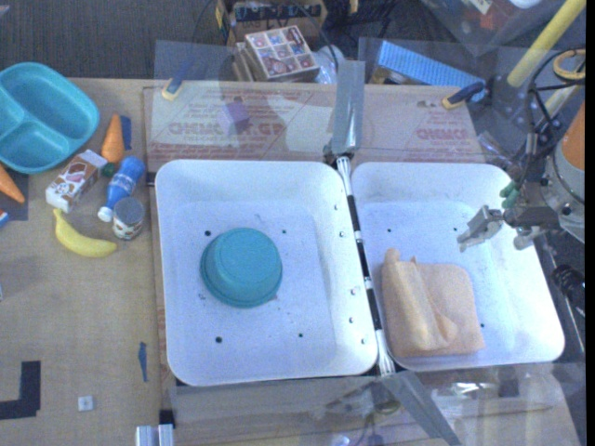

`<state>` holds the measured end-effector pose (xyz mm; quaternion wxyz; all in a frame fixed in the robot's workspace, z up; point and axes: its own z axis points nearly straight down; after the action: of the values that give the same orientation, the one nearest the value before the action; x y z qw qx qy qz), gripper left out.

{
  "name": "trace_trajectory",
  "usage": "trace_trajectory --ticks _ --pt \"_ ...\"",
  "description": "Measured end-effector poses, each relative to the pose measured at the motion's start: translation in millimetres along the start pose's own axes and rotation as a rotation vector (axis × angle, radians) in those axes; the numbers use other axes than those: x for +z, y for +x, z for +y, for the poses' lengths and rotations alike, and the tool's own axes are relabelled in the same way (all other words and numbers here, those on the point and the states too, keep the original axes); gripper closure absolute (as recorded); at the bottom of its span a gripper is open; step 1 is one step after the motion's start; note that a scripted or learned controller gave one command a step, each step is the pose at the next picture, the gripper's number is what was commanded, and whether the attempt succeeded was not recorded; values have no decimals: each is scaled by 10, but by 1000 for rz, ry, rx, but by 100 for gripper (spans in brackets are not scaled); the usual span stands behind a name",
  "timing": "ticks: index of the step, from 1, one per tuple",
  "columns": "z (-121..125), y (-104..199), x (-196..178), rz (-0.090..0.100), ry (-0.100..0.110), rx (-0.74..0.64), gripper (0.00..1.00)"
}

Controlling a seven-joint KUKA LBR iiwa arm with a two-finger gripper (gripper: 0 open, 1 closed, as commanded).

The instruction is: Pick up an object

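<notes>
My gripper (499, 227) hangs at the right edge of the frame, over the right bin (521, 189); I cannot tell its state, and nothing shows in it. The tan sponge (430, 307) lies low in that bin, apart from it. A teal bowl (242, 267) sits upside down in the left bin (186, 193).

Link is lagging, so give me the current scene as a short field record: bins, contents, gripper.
left bin: one teal bowl, upside down, near the middle
right bin: tan sponge-like pad in its near left corner
gripper: over the right bin's far right part, apart from the pad, nothing between its fingers
pick status: not yet done
</notes>
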<state>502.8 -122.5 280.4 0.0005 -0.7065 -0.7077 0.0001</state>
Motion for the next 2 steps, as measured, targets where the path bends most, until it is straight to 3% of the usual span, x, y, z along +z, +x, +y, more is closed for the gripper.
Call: trace_trajectory --ticks 1,2 --pt "132 646 961 0 0 40 0" --pt "497 -134 976 -1 -3 163 0"
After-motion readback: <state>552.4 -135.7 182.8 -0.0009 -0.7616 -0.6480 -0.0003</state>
